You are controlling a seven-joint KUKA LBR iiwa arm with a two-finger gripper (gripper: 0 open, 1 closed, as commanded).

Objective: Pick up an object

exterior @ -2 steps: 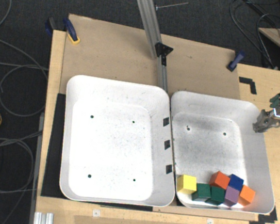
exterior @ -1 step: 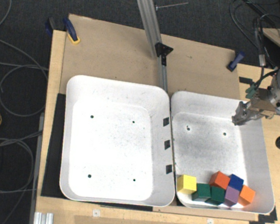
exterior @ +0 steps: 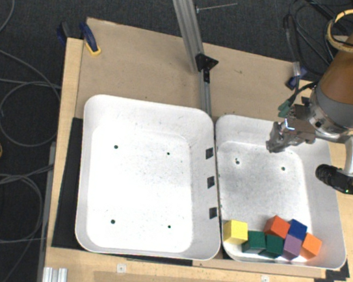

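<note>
My gripper (exterior: 278, 144) hovered over the far end of the right bin (exterior: 326, 192), its grip state impossible to tell, because the blocks (exterior: 274, 237) (my targets) sat clustered against the near rim, well apart.

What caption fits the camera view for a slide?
Gripper hangs over the right bin's far end; coloured blocks cluster at its near edge.
</note>
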